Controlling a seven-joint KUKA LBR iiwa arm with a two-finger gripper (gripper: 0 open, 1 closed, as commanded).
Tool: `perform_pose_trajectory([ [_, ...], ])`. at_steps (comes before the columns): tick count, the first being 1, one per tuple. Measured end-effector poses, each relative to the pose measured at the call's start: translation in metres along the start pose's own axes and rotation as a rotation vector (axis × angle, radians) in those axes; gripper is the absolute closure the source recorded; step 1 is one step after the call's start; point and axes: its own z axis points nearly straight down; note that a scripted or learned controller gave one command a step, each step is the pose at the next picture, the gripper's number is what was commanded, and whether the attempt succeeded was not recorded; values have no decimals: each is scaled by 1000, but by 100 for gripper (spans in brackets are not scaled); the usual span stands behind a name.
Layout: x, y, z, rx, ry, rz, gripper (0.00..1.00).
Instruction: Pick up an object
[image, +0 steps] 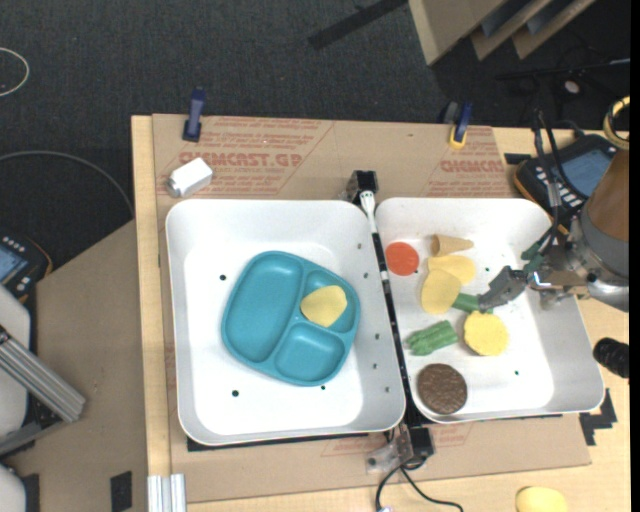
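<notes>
The gripper (497, 290) hangs just right of the yellow disc (441, 290), presumably lining up; whether it's clenched, I cannot tell.

Floor (250, 60): dark carpet, grey-black, with thin pale cable loops at the upper and left edges. Bench top (300, 155): tan cardboard sheet, red print across its far side, held by two clamps, one blue (194, 113), one blue and yellow (459, 122) (both on the far edge). Small white block (190, 177) near the left clamp. Aluminium rail (40, 385) at lower left. Wooden furniture (500, 25) at top right. Light: even, soft shadows.
</notes>
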Motion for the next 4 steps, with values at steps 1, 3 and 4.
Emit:
perform_pose_trajectory([
  [1,0,1,-11,-3,-1,-1,100],
  [3,128,-4,-62,8,3,-9,100],
  [4,107,-3,-72,-2,-1,2,100],
])
